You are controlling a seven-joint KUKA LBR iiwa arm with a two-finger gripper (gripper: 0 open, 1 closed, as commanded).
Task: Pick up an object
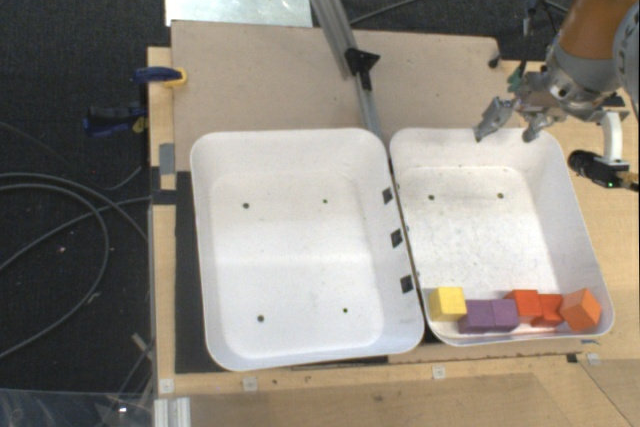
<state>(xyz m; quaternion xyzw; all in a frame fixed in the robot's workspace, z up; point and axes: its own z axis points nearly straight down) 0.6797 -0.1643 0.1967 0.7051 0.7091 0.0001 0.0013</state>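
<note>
Camera view from above: the hand (509, 123) hangs over the far rim of the right bin (575, 205), fingers spread apart with nothing between them. Along that bin's near wall sit a yellow block (447, 302), purple block (489, 315), red-orange block (536, 307) and orange block (581, 309). Left bin (215, 245) shares the worktop (280, 80).

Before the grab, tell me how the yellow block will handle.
The yellow block looks rigid and flat-faced, so it should probably slide, not roll. It sits against the bin wall beside a purple block, so fingers may crowd. The gripper hangs open, well away.
</note>
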